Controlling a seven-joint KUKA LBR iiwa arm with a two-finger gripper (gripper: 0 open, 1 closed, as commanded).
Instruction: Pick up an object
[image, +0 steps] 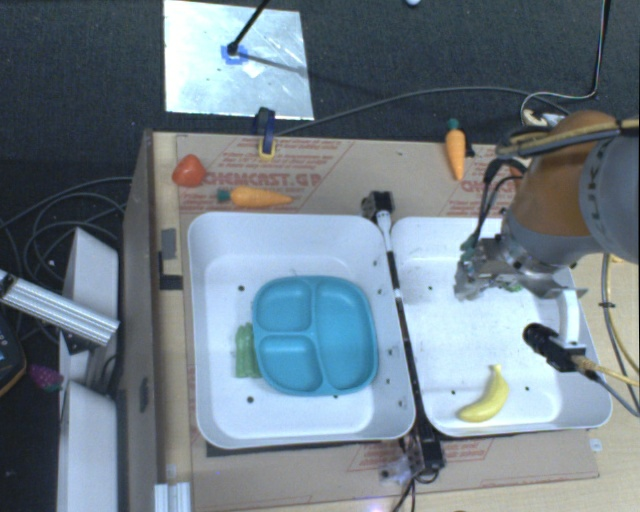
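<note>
Gripper (478, 280): low over the back of the right bin (440, 330), reached in from the right; its metal end is a small blur from above, so whether it is wide or narrow I cannot tell, and nothing is seen in it.
Far left of gripper: red fruit (189, 171) and carrot (258, 197) on the cardboard behind the left bin (215, 300); both outside the bins.
Left of gripper: blue plate (314, 335) with compartments, in the left bin; a green piece (244, 352) lies against the plate's left edge.
Behind gripper: second carrot (456, 152) on the cardboard, upright in the view, well apart.
In front of gripper: banana (486, 396), near the right bin's front wall, apart from the gripper; likely the thing to pick, being the sole object in that bin.
Right of gripper: wrist, orange band (556, 190), black fitting (548, 343).
Risk: a straight descent from here would meet bare floor, since the banana lies nearer the front; its curved, smooth body could roll or slip from a pinch, and the close wall may block a finger.
Hidden: the arm's bulk covers part of the bin's right side; the green piece is too small to identify.
</note>
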